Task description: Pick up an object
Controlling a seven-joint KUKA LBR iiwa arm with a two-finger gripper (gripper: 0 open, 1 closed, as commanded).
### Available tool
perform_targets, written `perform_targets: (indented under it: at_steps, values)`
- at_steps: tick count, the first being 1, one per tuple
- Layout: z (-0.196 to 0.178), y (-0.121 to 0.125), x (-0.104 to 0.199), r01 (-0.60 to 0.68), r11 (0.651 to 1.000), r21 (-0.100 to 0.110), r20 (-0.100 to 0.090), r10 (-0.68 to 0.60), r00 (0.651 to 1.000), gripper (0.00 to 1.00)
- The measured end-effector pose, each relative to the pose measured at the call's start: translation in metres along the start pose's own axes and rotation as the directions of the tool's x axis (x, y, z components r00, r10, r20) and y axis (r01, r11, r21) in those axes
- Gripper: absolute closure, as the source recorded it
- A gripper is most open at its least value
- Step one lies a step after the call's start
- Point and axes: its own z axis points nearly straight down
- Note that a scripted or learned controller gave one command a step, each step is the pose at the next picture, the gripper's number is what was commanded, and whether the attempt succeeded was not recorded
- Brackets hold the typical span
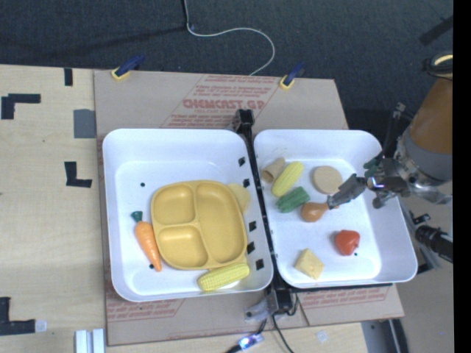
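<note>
Two white bins are seen on the desk. A yellow divided plate (199, 223), carrot (148, 243) and corn cob (224, 276) lie in the left bin (118, 153). In the right bin (397, 259), the end effector (340, 196) hangs just beside a brown onion (313, 212); its state cannot be told.

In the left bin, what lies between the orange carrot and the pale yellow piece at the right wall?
The yellow divided plastic plate fills the stretch between the orange carrot and the pale yellow piece, as the camera view shows.
</note>
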Motion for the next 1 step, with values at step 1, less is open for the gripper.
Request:
perform_targets:
  at_steps: [1]
  values:
    - [0.06,-0.0085,0.0044,0.0,1.0,0.006,-0.001,0.0,1.0,0.0]
